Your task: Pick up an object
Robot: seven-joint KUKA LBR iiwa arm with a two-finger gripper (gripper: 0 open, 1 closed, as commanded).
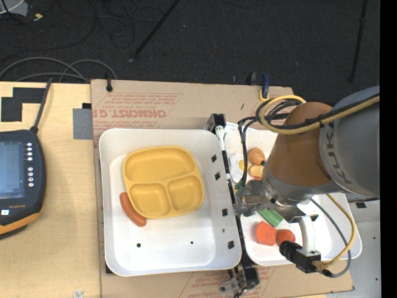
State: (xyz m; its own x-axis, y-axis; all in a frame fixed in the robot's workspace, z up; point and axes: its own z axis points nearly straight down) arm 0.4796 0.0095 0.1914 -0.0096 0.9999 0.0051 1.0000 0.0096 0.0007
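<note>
My gripper [248, 198] hangs under the orange wrist band, low over the left part of the right bin [347, 225], and the arm hides most of it. Just below it lie a green piece [271, 216] and two red-orange pieces [266, 233] [286, 236]. A small orange and tan object [255, 158] sits farther back in the same bin. In the left bin [161, 253] a yellow divided plate [164, 182] lies with a red-brown sausage [133, 209] against its front left edge.
A raised divider with black clips [226, 185] separates the two bins. A teach pendant [18, 179] lies on the bench at far left. Cables [276, 107] loop behind the arm at the right bin's back edge.
</note>
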